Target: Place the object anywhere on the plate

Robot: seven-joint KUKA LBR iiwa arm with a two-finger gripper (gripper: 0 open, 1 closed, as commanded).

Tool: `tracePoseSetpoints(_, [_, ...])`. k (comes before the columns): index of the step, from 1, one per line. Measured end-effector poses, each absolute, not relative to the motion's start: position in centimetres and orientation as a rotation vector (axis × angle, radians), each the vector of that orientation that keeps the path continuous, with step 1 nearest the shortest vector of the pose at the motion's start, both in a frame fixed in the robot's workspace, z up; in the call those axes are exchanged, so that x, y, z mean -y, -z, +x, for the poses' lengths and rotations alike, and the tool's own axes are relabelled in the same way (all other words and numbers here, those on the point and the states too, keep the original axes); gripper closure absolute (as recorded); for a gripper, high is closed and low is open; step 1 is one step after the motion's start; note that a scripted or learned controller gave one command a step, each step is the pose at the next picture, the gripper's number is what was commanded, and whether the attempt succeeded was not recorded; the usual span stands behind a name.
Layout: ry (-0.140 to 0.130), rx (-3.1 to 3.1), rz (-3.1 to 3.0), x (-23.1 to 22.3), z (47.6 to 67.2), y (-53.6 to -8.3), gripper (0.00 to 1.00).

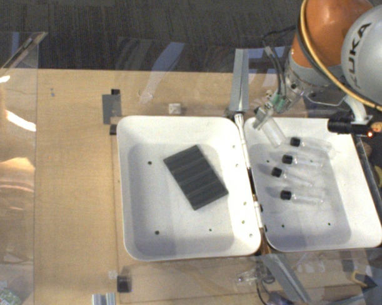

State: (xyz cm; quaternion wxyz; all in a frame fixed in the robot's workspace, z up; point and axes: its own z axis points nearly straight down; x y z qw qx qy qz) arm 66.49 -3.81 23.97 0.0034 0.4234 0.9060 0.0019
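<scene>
Plate: the dark grey ribbed rectangular plate [195, 177] lay flat in my left shallow white plastic bin [138, 244], a little above its middle, its long axis slanting from upper left to lower right and its ribs running across that axis.
Objects: four clear plastic vials with black caps lay in my right shallow white plastic bin [369, 236], one below the other in a loose slanted column.
Top vial: the uppermost clear vial [309, 145] lay on its side, long axis nearly level, black cap pointing left toward the bins' shared edge.
Other vials: the second vial [302, 160], third vial [292, 176] and lowest vial [300, 197] lay much the same way, caps left, clear bodies trailing right.
Claw: my claw [268, 118] hung over the upper left corner of the right bin, above the vials; something clear slanted down from it, but I could not tell whether my claw was apart or together.
Table: the light wooden table [61, 184] carried both bins side by side.
</scene>
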Motion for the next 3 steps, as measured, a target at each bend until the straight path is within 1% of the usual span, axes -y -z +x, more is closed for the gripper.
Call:
tracePoseSetpoints(1, [-0.008, -2.854, 1.294, 2.7, 66.4, -26.0, 1.00])
tracePoseSetpoints(2, [-0.006, -2.785, 1.440, 2.4, 66.7, -28.4, 1.00])
tracePoseSetpoints(3, [-0.005, -2.979, 0.975, 2.8, 65.0, -21.7, 1.00])
